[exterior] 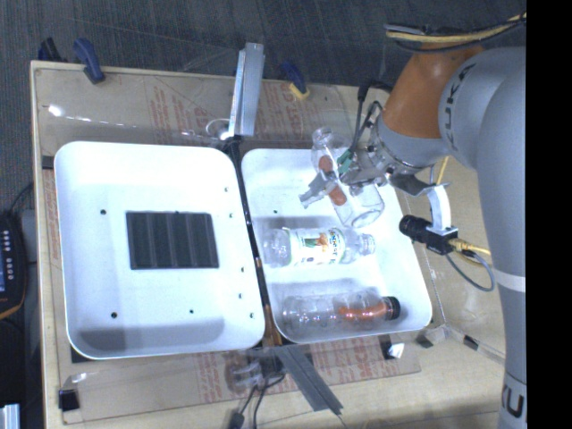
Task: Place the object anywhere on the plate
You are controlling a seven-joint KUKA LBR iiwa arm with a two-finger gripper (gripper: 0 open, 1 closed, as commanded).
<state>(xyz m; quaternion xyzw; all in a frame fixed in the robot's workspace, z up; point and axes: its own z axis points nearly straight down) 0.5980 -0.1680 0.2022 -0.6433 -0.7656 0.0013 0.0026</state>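
Dark carpet all round; a cardboard-topped bench [134, 382] carries two white bins side by side, blue clamps [89, 61] at the far edge.

Left bin [80, 195]: a dark ribbed plate [172, 239] lies flat near its middle. Nothing on it.

Right bin [268, 177]: three clear plastic items.
- A clear bottle [344, 190] with orange inside sits at the far right of the bin, tilted, right under the gripper. Looks lifted or half lifted off the floor; can't confirm.
- A labelled bottle [317, 246] lies on its side mid-bin, cap to the right.
- A long bottle [344, 311] with an orange-brown end lies along the near wall.

Arm [465, 88] comes in from the right, orange band above the wrist. Gripper [344, 170] is over the far right of the right bin, on top of the tilted bottle. Clear plastic and glare hide the finger gap, so can't tell whether the pincer is wide, narrow or clamped on the bottle.

A black cable end [427, 232] hangs beside the bin's right wall.

Metal bar [246, 88] stands up at the far end of the seam between bins. Grey bracket [304, 382] at the near end.

Task object not on the plate: all bottles are in the right bin, well apart from it.
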